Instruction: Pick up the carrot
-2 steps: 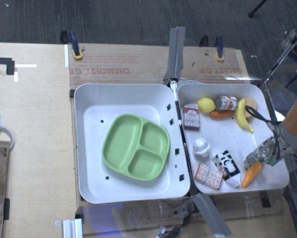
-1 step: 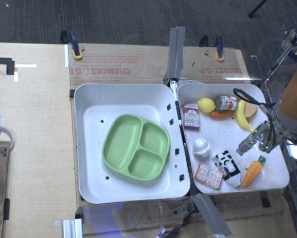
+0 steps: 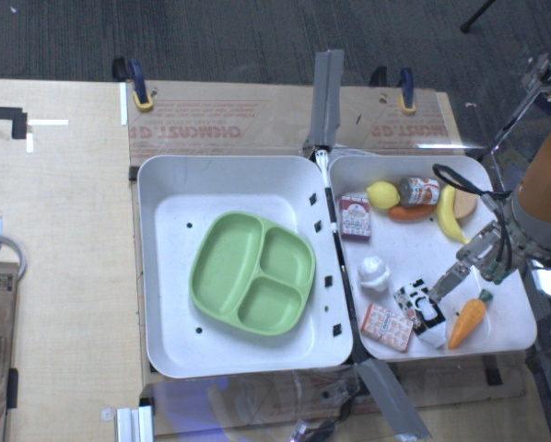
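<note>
The carrot (image 3: 466, 323) is orange with a small green top and lies near the front right corner of the right bin (image 3: 515, 339), its top pointing to the back right. My gripper (image 3: 448, 283) reaches in from the right and hangs low over the bin, just left of and behind the carrot's green top. Its tip is close to a black and white item (image 3: 419, 304). Nothing shows in its grasp.
The right bin also holds a lemon (image 3: 382, 194), a can (image 3: 419, 191), a banana (image 3: 451, 214), a red-orange sausage-shaped item (image 3: 410, 214), two small boxes (image 3: 354, 216) (image 3: 387, 326) and a white object (image 3: 373, 272). A green divided plate (image 3: 252, 273) lies in the left bin (image 3: 165, 247).
</note>
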Robot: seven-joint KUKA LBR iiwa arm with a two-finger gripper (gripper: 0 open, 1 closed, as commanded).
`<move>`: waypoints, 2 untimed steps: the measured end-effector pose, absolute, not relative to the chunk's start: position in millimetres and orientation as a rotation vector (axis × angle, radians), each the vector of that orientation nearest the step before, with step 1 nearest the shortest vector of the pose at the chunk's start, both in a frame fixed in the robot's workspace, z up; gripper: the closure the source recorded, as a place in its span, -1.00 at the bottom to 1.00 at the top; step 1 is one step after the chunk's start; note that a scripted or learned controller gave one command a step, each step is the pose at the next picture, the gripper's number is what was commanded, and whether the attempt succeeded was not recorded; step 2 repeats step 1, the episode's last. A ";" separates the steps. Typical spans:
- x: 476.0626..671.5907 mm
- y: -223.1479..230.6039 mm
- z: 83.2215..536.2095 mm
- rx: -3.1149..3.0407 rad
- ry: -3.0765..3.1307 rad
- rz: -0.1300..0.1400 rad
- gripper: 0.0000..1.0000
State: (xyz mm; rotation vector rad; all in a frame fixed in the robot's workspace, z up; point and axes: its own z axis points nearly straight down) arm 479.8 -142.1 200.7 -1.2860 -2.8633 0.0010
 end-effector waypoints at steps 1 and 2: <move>478.1 -221.6 92.3 -1.378 -2.819 0.000 -1.00; 478.1 -221.6 92.3 -1.378 -2.819 0.000 -1.00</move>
